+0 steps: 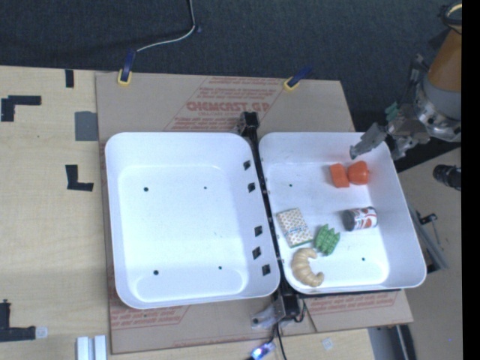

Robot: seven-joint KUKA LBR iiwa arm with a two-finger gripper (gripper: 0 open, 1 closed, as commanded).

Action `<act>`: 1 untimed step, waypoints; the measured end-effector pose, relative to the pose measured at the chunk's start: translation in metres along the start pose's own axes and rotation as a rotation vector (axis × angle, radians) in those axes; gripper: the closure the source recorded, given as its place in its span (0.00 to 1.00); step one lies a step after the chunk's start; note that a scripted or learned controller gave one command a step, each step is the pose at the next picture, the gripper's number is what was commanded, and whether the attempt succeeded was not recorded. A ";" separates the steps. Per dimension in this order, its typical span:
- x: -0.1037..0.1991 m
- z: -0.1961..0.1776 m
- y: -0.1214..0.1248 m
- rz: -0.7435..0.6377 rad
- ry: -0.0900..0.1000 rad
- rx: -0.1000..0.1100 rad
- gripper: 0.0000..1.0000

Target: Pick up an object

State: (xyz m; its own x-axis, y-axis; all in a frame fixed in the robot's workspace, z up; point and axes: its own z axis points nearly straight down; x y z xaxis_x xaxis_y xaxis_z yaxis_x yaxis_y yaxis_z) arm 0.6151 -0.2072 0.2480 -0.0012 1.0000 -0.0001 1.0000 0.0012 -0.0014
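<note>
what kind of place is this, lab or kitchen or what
Most likely a robotics lab set up for grasping trials. Two white bins sit clamped on a cardboard sheet, small toy foods such as a croissant lie in the right bin, and the gripper reaches in from the right.

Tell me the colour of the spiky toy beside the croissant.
Green: the spiky toy sits just above the croissant in the right bin, in the camera view.

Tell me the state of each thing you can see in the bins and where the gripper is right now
gripper: above the right bin's far right corner, nothing between its fingers
orange block: in the right bin, touching the orange ball
orange ball: resting on the bin floor
small can: lying on its side
patterned packet: lying flat
green toy: beside the packet
croissant: near the front wall
left bin: white, beside the right bin
</note>
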 end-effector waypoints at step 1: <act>-0.016 0.116 0.022 0.000 0.002 0.010 0.00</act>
State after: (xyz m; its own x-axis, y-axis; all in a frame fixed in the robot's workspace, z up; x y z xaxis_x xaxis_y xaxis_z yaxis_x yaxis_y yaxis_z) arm 0.6371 -0.2228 0.1320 -0.0012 1.0000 0.0018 0.9999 0.0012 -0.0117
